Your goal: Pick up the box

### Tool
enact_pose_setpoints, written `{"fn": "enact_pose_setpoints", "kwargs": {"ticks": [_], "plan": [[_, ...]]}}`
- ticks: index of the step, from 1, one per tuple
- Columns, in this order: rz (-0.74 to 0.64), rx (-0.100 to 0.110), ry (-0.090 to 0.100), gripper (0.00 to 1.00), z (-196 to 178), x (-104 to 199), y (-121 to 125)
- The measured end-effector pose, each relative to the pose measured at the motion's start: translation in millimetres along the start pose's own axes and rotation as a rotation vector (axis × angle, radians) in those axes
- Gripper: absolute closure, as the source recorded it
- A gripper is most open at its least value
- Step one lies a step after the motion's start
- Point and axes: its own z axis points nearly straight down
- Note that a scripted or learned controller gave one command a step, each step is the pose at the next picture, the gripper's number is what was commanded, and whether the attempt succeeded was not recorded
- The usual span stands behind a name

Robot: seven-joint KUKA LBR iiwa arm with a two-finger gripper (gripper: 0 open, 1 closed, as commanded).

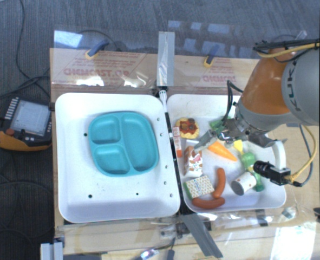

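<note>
Camera view has the claw (220,136) low in the right bin (276,199), over the carrot (223,150); can't tell if it's open or shut. The box (194,162), a little carton, stands near that bin's left wall, beside the sausage (220,181) and a checkered block (199,187). Everything's so crammed together that I reckon a grab could easily snag a neighbour or tip the carton.

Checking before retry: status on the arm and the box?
Gripper over right bin, above the carrot, nothing seen held. Box upright by the divider, untouched. Sausages and patterned block crowd it.
</note>
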Motion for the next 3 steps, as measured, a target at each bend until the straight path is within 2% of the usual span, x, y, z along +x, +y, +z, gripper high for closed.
{"fn": "enact_pose_setpoints", "kwargs": {"ticks": [1,2,3], "plan": [[-0.009,-0.028,-0.006,0.0,66.7,-13.1,-39.6],[0.069,-0.046,-0.007,0.0,74.3,-6.4,-44.7],[0.307,-0.014,-0.001,0.0,64.2,-15.1,-19.4]]}}
